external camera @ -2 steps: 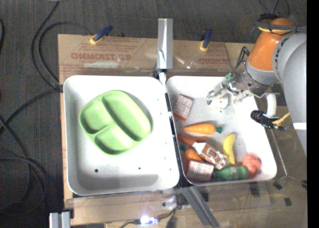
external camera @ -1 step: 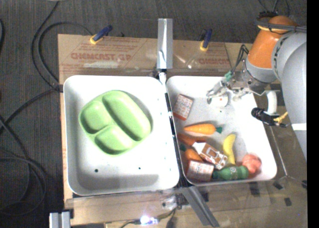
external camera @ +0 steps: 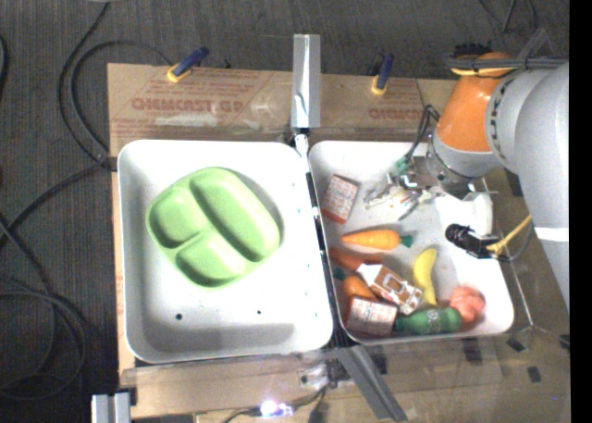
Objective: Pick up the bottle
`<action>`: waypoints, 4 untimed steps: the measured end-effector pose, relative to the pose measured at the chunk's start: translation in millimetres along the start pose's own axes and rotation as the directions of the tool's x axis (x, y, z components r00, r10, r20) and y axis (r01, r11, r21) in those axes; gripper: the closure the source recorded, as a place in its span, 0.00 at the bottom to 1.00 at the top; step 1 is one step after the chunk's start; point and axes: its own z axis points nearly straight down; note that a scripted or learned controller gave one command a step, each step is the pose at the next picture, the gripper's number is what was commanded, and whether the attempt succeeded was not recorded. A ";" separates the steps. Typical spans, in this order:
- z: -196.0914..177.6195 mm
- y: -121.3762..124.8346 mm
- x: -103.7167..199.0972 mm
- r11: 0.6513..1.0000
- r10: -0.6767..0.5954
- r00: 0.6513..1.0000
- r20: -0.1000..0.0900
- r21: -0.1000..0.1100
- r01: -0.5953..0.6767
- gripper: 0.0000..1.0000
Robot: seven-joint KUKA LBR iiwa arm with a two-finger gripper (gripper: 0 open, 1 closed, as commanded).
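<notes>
Green bottle [external camera: 428, 321] was found lying at the right bin's [external camera: 504, 319] front edge; its label was illegible. Gripper [external camera: 404, 186] state could not be told.

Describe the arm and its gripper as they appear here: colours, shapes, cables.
The arm is thick, rounded and pale grey, with a glossy orange band above the wrist. The gripper is small and metallic, with thin fingers, green touches and dark cables beside it.

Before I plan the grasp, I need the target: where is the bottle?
The green bottle lies on its side along the near edge of the right bin, between a small carton and a pink toy, just below the banana.
</notes>
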 end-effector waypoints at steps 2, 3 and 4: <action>-1.4 -53.5 14.2 0.998 0.058 0.998 -0.003 -0.008 -0.058 0.00; -1.2 -34.2 -43.8 1.000 0.012 1.000 -0.006 -0.004 -0.012 0.00; -0.9 -46.2 -24.1 0.999 0.036 0.999 0.000 -0.006 -0.036 0.00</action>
